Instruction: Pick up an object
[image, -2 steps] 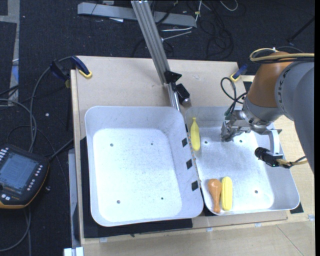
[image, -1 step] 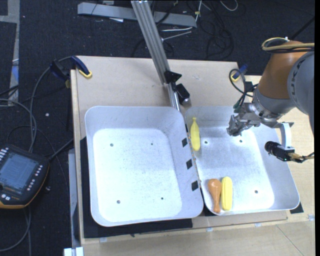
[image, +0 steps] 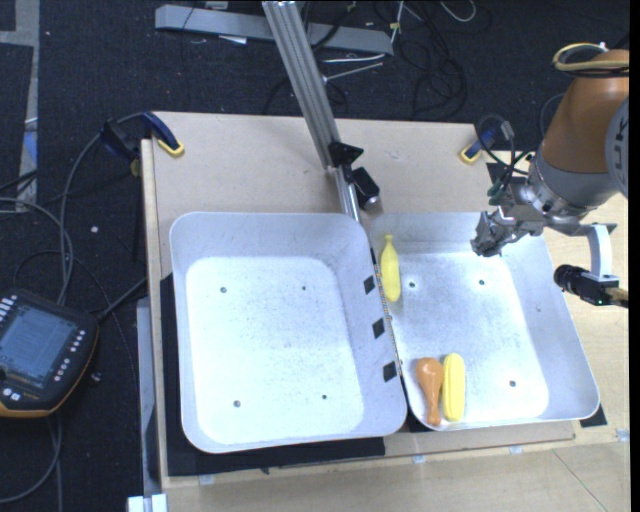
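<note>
In the right bin (image: 530, 330) a yellow banana-shaped object (image: 389, 268) lies along the left wall near the back. Near the front left corner an orange pear-shaped object (image: 431, 385) lies beside a yellow oblong object (image: 454, 385), the two touching. My gripper (image: 490, 243) hangs over the back right part of the right bin, well apart from all three objects. Nothing shows between its tips.
The left bin (image: 270, 330) sits beside the right one. A slanted metal bar (image: 315, 95) with a black clamp (image: 355, 180) runs down to the divide between the bins. Blue and yellow clamps (image: 150, 135) hold the bench corners. A teach pendant (image: 35, 345) lies at far left.
</note>
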